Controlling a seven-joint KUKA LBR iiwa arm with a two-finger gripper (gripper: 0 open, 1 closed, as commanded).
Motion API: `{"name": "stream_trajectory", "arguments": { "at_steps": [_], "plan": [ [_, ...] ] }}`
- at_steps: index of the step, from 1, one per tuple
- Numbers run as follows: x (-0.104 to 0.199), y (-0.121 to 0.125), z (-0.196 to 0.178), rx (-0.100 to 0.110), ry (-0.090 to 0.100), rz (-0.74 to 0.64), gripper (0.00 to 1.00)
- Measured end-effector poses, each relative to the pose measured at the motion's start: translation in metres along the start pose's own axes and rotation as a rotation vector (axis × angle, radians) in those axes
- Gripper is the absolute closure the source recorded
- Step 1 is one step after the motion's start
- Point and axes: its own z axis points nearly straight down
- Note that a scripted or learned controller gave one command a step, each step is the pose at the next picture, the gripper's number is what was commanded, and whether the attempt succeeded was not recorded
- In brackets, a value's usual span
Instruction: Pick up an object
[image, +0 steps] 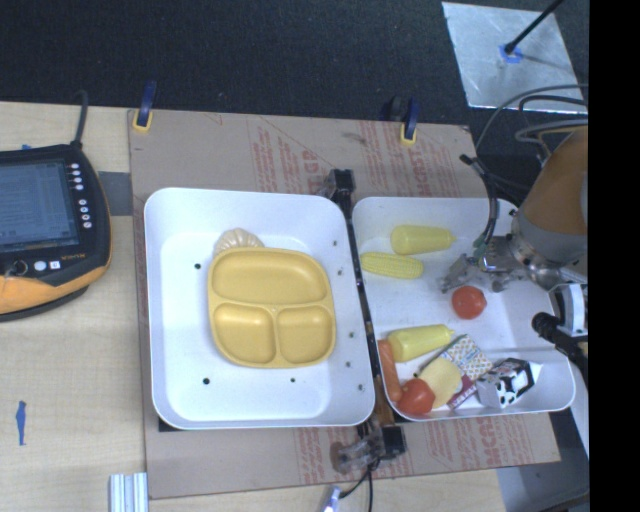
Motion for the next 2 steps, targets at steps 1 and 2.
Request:
{"name": "stream_trajectory", "arguments": {
  "at_steps": [1, 2],
  "plan": [
    [0.018, -0.022, 0.000, 0.001, 0.001, -0.001, 0.00],
    [0.017, -0.023, -0.010, 0.003, 0.000, -0.004, 1.00]
  ]
}}
